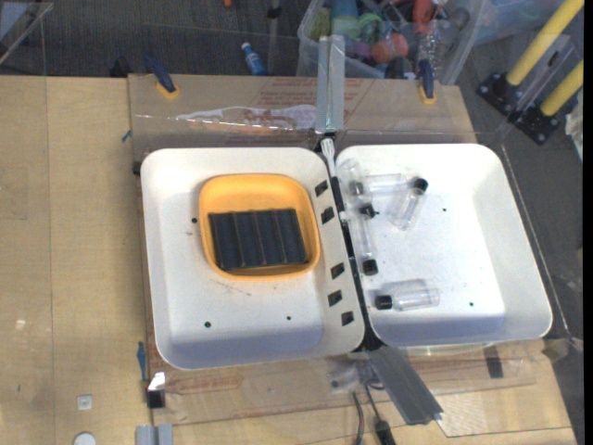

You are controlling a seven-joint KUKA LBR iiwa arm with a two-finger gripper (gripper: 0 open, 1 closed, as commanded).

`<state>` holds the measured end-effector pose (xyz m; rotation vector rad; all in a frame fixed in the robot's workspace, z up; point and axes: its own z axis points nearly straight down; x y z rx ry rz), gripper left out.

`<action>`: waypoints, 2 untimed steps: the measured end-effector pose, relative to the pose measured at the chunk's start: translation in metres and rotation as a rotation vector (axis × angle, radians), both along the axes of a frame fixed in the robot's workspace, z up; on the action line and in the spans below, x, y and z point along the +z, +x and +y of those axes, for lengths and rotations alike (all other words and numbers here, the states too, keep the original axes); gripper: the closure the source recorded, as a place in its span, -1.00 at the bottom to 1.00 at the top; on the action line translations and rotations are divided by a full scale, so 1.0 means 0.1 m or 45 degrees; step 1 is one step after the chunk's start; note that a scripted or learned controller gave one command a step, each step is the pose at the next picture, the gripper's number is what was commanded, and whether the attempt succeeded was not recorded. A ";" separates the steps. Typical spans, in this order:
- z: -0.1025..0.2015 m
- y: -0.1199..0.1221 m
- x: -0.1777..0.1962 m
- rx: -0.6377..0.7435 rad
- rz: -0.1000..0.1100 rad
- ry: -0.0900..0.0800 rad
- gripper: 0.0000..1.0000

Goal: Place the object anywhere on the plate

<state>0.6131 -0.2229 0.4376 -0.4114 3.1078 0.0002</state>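
A black ribbed rectangular block (258,237) lies flat on a rounded yellow-orange plate (215,193), well inside its rim and covering most of the plate's floor. The plate sits in the left shallow white bin (176,304), towards that bin's far half.

In the right shallow white bin (482,248), several clear plastic tubes with black caps are scattered near the divide: one (382,185) at the far corner, another (409,202) tilted just beside it, and a third (405,297) lying near the front. Small black clips (334,270) run along the seam where the two bins meet.

Both bins rest on a pale wooden surface (65,248), with a brown sheet (232,100) showing behind them. Beyond the surface, on dark carpet (139,17), stand a clear tub of colourful toys (389,12) and yellow poles (547,35).
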 end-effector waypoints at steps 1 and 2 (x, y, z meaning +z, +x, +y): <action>0.00 -0.15 0.00 0.509 0.001 -0.002 1.00; 0.01 -0.33 -0.01 0.878 0.001 -0.003 1.00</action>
